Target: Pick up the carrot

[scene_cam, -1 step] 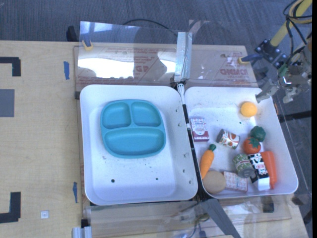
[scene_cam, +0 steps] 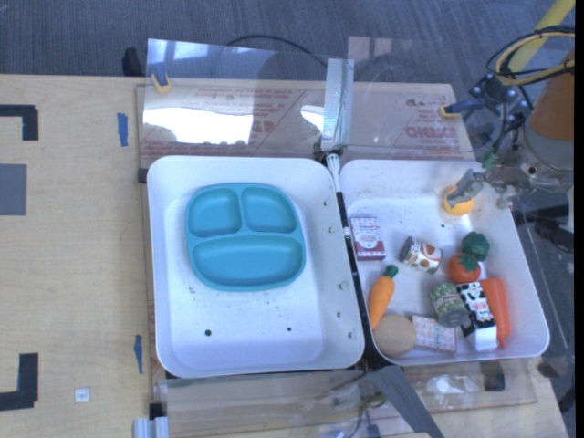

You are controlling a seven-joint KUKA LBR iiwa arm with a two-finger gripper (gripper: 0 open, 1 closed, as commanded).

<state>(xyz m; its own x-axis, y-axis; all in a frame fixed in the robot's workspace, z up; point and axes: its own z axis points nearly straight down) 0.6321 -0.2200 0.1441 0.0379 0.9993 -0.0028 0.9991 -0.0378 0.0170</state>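
The carrot point(scene_cam: 380, 299) is orange with a small green top and lies in the right bin point(scene_cam: 534, 331), close to that bin's left wall and pointing toward the front. My gripper point(scene_cam: 469, 186) hangs over the bin's far right part, just above a small yellow-orange piece point(scene_cam: 459, 203). It is well away from the carrot, up and to the right of it. Nothing shows in its grasp.
Around the carrot lie a beige round item point(scene_cam: 394, 334), a pink packet point(scene_cam: 434, 334), a small can point(scene_cam: 422, 255) and a red-and-white box point(scene_cam: 367, 236). Further right sit a tomato point(scene_cam: 463, 268), a green piece point(scene_cam: 474, 243), a cow-patterned carton point(scene_cam: 474, 307) and a long orange item point(scene_cam: 498, 304). A blue divided plate point(scene_cam: 245, 235) lies in the left bin point(scene_cam: 169, 272).
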